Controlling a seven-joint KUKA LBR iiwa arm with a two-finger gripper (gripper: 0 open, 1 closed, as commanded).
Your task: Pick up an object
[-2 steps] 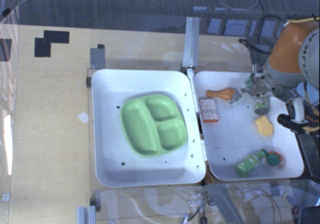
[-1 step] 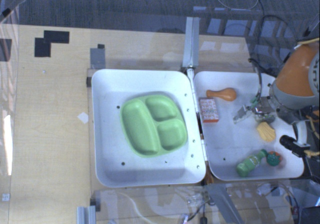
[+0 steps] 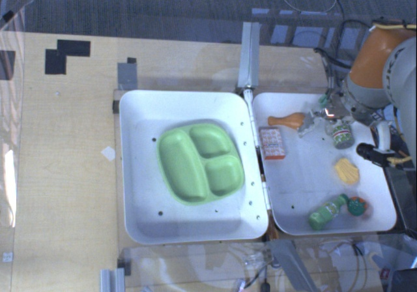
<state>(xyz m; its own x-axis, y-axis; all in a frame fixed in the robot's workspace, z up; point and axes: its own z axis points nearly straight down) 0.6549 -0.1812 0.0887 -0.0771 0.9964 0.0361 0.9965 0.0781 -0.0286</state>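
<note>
Small can (image 3: 341,134): nearest candidate, upper right of the right bin (image 3: 306,222), just below the end effector (image 3: 329,113). Likely light, rigid and smooth, so it could roll or slip; best pinched across its round body at mid-length. The orange drumstick toy (image 3: 287,120) lies just left of it. End effector sits over the can's near end; opening width unreadable, nothing visibly held.

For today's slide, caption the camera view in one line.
Arm's gripper hovers by an orange drumstick in the right bin.
</note>
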